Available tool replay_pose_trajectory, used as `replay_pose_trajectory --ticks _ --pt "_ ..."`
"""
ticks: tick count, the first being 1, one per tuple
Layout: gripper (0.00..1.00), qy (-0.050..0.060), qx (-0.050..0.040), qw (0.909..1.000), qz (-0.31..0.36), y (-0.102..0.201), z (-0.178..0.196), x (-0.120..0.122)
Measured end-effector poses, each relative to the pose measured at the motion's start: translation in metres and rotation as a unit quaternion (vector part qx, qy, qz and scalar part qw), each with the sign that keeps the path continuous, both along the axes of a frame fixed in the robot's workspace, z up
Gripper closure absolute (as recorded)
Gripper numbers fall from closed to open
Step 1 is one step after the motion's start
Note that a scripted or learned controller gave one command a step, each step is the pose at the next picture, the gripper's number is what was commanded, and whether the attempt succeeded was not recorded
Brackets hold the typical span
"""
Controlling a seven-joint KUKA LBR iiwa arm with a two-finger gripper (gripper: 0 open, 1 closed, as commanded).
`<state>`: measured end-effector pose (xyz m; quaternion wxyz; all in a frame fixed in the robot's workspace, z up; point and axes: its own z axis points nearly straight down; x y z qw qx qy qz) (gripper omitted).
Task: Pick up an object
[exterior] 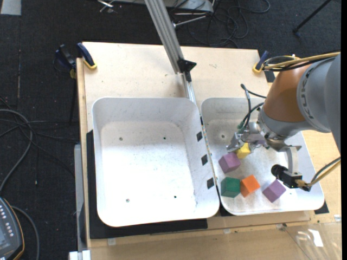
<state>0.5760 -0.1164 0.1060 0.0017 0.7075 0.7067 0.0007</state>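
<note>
My gripper (242,145) reaches down into the right bin (217,115) from the right. A small yellow block (243,150) sits right at its fingertips, partly covered by them. Just below it lies a light purple block (229,162). Nearer the bin's front stand a green block (230,187), an orange block (250,185) and a second purple block (274,190). Whether the yellow block is between the fingers is unclear from this slant.
The left bin (146,161) adjoins the right one along a shared rim. A slanted metal rod (165,31) comes down to the bins' back junction. The arm's orange band (284,93) hangs over the right bin's back. Black cable fittings (284,175) hang near the purple block.
</note>
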Motion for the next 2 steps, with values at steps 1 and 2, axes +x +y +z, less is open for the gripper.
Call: replay_pose_trajectory --ticks 1,2 --pt "1.00 -0.002 0.0011 1.0000 0.004 0.062 0.094 0.001" --pt "1.00 0.002 0.0023 1.0000 0.006 0.161 0.089 0.010"
